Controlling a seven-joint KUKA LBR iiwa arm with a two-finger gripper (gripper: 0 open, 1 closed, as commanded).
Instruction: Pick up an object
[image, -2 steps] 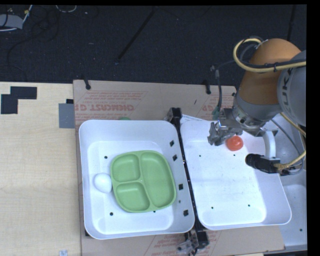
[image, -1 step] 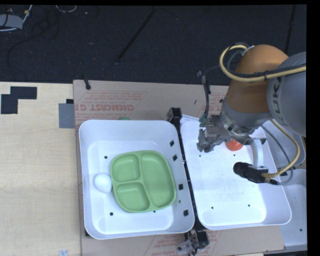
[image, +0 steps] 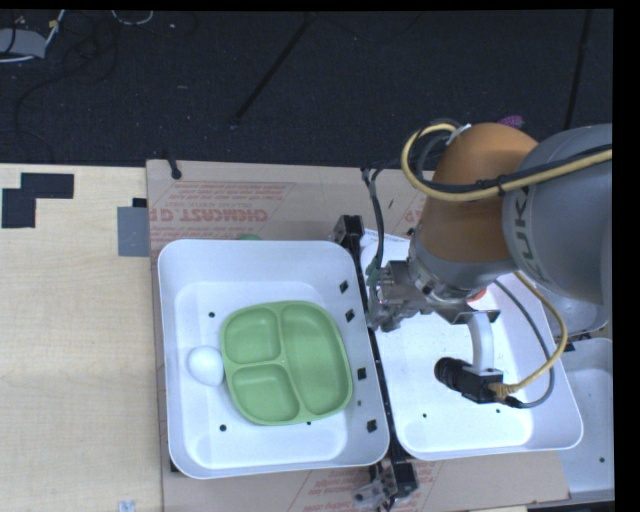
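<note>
Gripper low over right bin, beside bins' shared edge.

The two bins are plain white, and the left one holds a light green divided plate with a white ball touching its left edge. The arm at the right of the frame is grey with an orange band, looped by a yellow cable and ending in a black part low in the right bin. Under the bins lies brown cardboard with red printed lettering, on a pale wood bench marked with black and grey squares at upper left, against a black backdrop along the top.
</note>
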